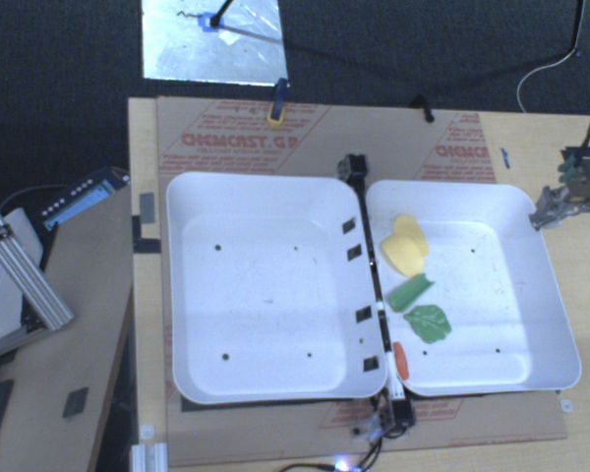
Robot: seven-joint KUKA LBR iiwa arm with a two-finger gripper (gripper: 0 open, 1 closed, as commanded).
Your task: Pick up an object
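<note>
Tool (pixel 549 212) at right bin (pixel 551 264) rim, seemingly tilted.

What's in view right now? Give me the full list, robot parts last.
white bins: two, white, side by side on the bench
yellow object: one, yellow, right bin, near its left wall
green pod-shaped piece: one, green, right bin, just below the yellow object
green leaf-shaped piece: one, green, right bin, below the pod-shaped piece
orange piece: one, orange-red, right bin, by its lower left corner
end effector: one, grey, above the right bin's upper right rim
</note>
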